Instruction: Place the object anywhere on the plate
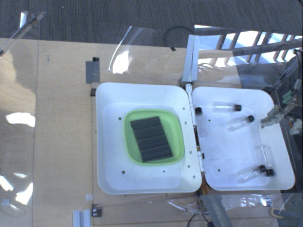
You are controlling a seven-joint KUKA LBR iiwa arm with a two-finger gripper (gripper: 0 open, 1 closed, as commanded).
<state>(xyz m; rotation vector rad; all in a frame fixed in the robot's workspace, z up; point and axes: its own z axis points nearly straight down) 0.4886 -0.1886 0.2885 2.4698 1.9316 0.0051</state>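
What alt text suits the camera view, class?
A dark ridged block lies on a green plate in the left white bin. The right bin holds several clear tubes, with the gripper at its right edge.

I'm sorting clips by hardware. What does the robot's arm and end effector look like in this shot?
Little of it is in frame. At the right edge, over the right bin, a slim pale-grey end effector tapers to a tip. Behind it sit darker, blurred parts with thin dark cables and a small teal-green spot. No markings are legible.
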